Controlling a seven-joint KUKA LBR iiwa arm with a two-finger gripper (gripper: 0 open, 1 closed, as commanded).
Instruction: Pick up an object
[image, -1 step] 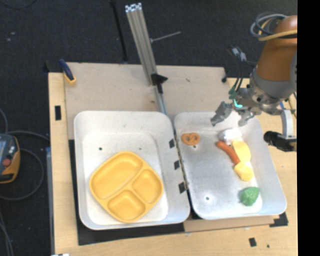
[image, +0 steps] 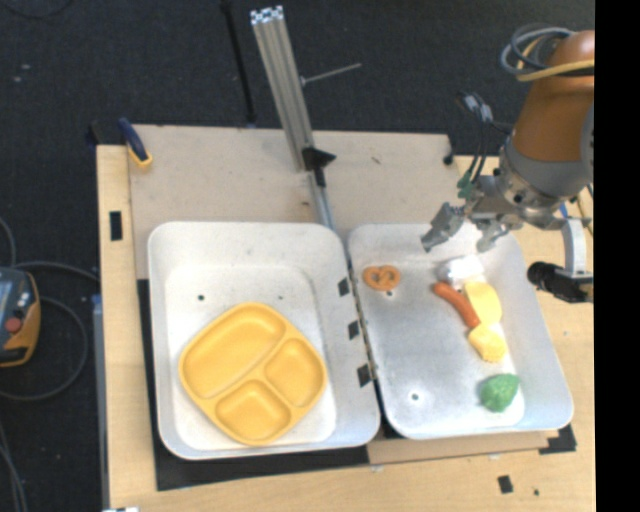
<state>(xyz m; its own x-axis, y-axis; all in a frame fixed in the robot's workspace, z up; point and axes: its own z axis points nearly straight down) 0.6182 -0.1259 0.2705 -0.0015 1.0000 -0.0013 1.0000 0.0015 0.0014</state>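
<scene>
Objects for picking lie in the right bin (image: 540, 400), all below the jaws: a small white piece (image: 462, 268) just under them, an orange carrot (image: 456, 302), two yellow pieces (image: 484, 300) (image: 489, 343), a green piece (image: 499, 391) and a brown pretzel (image: 381, 278) to their lower left. The jaws stand open and hold nothing, above the bin's far edge. The left bin (image: 180, 250) bears a yellow divided plate (image: 252, 372).

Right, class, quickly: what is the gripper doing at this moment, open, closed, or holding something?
Gripper: open, fingers spread, holding nothing, above the far end of the right bin.
</scene>
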